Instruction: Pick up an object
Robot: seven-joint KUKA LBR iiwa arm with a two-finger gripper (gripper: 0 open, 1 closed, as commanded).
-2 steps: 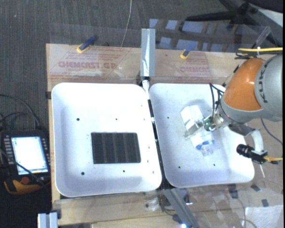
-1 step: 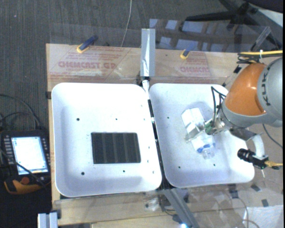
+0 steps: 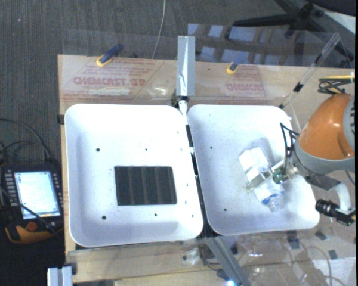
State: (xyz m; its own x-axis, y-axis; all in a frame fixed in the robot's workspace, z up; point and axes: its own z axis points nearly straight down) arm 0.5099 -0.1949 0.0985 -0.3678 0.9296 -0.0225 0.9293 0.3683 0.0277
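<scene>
A black ribbed rectangular pad (image 3: 145,185) lies flat in the left bin (image 3: 83,130), towards its front. In the right bin (image 3: 227,124), a small clear plastic bottle (image 3: 271,196) with a bluish end lies near the right front. My gripper (image 3: 258,167) reaches in from the right, low over the bin floor. Its pale body sits just above and to the left of the bottle, touching or nearly touching it. The arm's orange band (image 3: 327,131) hangs over the bin's right rim. Nothing shows clearly between the fingers.
A handheld pendant (image 3: 31,194) with a lit screen lies on the floor left of the bench. Clamps (image 3: 109,54) and a metal post (image 3: 185,64) stand behind the bins. Cables (image 3: 334,87) run along the right side by the arm.
</scene>
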